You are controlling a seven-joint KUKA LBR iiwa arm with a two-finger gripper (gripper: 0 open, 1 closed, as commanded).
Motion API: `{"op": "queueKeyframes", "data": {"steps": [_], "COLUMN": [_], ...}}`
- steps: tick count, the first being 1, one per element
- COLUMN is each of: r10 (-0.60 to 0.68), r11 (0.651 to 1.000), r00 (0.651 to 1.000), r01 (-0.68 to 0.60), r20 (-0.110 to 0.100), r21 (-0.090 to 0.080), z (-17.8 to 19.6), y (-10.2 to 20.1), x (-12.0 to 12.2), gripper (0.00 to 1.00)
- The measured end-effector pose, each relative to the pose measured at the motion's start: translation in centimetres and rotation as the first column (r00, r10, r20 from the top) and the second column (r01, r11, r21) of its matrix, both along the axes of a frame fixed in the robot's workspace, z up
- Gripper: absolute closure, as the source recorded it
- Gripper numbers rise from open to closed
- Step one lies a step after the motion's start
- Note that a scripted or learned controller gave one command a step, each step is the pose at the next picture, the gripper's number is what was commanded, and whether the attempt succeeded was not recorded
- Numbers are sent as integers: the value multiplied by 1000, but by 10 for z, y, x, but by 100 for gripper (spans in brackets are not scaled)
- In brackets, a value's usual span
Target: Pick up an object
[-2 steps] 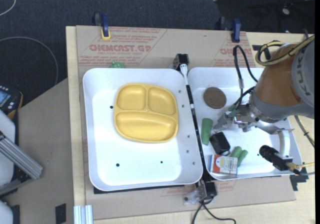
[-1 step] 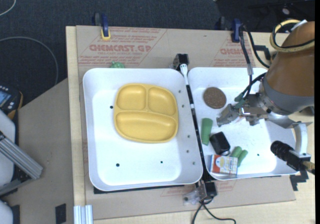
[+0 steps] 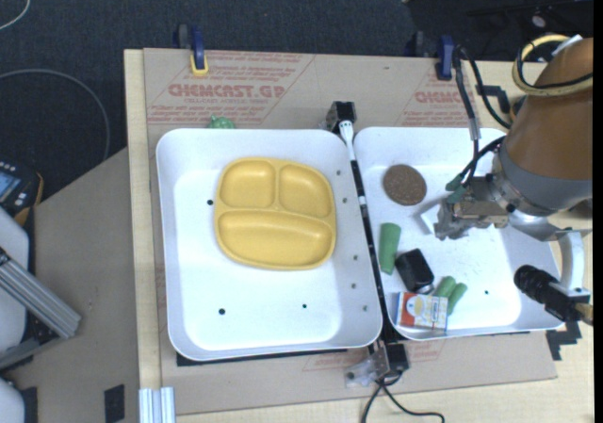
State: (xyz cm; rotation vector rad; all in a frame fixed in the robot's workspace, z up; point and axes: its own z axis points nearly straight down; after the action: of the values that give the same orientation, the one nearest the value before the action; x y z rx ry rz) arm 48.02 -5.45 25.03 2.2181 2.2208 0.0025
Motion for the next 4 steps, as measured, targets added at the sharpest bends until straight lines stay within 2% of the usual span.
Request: {"op": "queueKeyframes", "data": {"steps": [1, 2, 3, 4], "r10": [4, 0, 7, 3], "r11": [1000, 1000, 1000, 1000], "r00": [1000, 1000, 1000, 1000], "r01": [-4, 0, -7, -3], "r20": [-1, 1, 3, 5], "r21": [1, 0, 3, 3], "z": [11, 21, 67, 143], "y": [58, 55, 124, 158], "x": [8, 8, -1, 0], "gripper": [100, 100, 100, 100]}}
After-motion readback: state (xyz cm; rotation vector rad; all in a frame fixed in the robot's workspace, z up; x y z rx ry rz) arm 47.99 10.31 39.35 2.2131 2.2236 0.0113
